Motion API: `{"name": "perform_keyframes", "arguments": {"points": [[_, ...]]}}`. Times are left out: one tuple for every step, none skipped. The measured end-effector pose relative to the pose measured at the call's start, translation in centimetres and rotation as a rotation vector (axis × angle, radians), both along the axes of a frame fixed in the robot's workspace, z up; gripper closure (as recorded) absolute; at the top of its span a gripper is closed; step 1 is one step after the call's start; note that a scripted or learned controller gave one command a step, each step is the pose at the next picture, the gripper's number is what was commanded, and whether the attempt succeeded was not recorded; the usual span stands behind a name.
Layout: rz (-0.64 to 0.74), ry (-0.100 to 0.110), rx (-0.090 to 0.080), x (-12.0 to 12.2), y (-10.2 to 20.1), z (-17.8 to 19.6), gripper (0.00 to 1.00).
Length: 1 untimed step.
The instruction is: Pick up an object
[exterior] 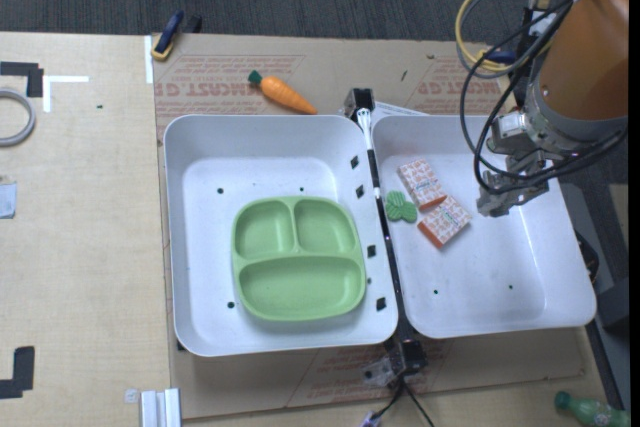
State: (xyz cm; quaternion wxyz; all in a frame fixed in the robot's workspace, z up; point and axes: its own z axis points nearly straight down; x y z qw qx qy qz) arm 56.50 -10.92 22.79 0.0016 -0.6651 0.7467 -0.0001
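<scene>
— What can we not make out here?

— The gripper [497, 202] hangs over the right bin [520, 300], but it is small, dark and tangled with cables [490, 45]; we cannot tell its state. The arm [590, 45] is cut off by the top and right edges.

— And the things to pick?

— In the right bin, near its left wall, we see two flat packets [432, 200] with red and white patterns, one just above the other, and a small green piece [401, 207] beside them. The gripper sits just right of the packets; we cannot tell whether it touches anything. Their print is too small to read.

— Anything else?

— The left bin [190, 215] bears a green divided plate [298, 258]. A toy carrot [282, 92] lies on the cardboard [230, 75] behind it, where we see red printed lettering, upside down and not legible to us. A green bottle [590, 407] is cut off at the bottom right corner.
</scene>
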Motion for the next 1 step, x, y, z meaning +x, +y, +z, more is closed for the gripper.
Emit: {"name": "perform_keyframes", "arguments": {"points": [[0.000, 0.000, 0.000, 0.00, 0.00, 0.00, 0.00]]}}
